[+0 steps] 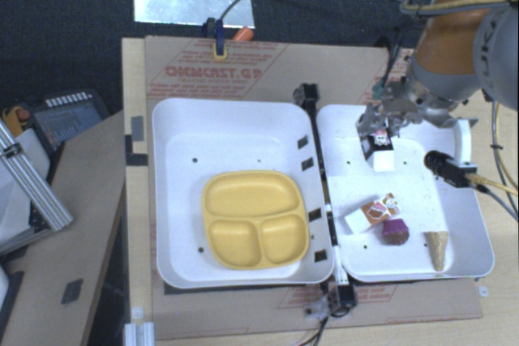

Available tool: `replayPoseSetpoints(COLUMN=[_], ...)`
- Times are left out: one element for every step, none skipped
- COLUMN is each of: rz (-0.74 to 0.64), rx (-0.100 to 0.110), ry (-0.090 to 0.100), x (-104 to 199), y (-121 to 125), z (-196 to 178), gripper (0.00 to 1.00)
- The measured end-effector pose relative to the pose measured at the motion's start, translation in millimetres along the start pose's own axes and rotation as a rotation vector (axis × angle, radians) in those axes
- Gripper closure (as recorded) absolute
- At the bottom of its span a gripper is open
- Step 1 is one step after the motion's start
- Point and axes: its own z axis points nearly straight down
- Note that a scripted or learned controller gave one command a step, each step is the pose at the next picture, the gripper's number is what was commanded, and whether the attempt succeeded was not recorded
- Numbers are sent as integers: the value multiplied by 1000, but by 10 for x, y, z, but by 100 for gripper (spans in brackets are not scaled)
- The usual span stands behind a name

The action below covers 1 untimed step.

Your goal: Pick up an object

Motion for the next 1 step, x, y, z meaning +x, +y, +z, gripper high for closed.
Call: replayPoseSetpoints(rz=[1], rx=[2], ry=[-1], x=[508], y=[-136], z=[115], gripper=[100])
